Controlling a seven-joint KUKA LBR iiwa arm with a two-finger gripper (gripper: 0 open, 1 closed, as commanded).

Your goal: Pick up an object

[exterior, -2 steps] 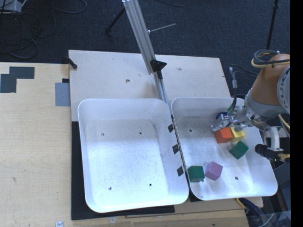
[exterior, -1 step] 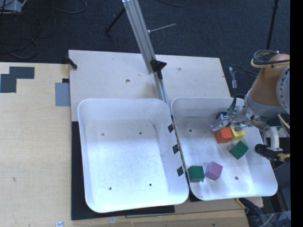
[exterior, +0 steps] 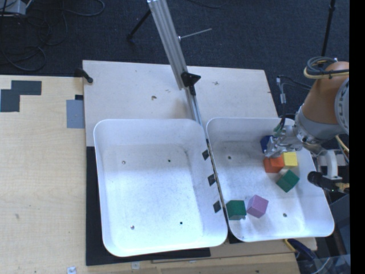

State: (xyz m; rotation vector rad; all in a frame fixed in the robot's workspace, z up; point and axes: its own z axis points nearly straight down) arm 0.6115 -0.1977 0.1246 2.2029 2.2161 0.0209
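In the right bin lie several small blocks. A blue block sits at the upper right, right under my gripper. Just below it an orange block touches a yellow block. A dark green block lies tilted below those. Near the bin's front a green block sits beside a purple block. My gripper hangs low over the blue and orange blocks, its tip partly hiding the blue one.
The left bin stands beside the right one, with a divider rail and black clips between them. A slanted aluminium post rises behind the bins. The arm's grey and orange body covers the right bin's far right corner.
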